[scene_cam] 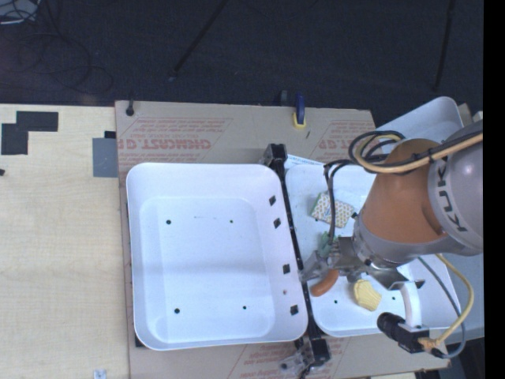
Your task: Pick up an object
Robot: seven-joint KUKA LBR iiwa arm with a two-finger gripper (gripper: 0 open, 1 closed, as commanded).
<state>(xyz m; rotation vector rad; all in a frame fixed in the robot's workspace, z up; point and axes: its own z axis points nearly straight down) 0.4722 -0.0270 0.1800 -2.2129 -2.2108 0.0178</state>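
My gripper [322, 264] hangs low in the right bin [347, 326], close to its left wall, below the orange wrist band [402, 200]. An orange sausage-shaped object [324, 283] lies right under and in front of the gripper; whether they touch I cannot tell. A yellow object [366, 294] rests a little to the right of it. A small green piece [325, 242] sits just behind the gripper. A checked yellow-and-white object [331, 209] lies further back in the same bin. The arm hides much of the bin's right half.
The left bin [146, 212] stands beside the right one, with a black clamp strip [288, 235] between them. Both rest on a cardboard sheet [205, 133]. Cables [442, 334] trail at the lower right near the bin's front edge.
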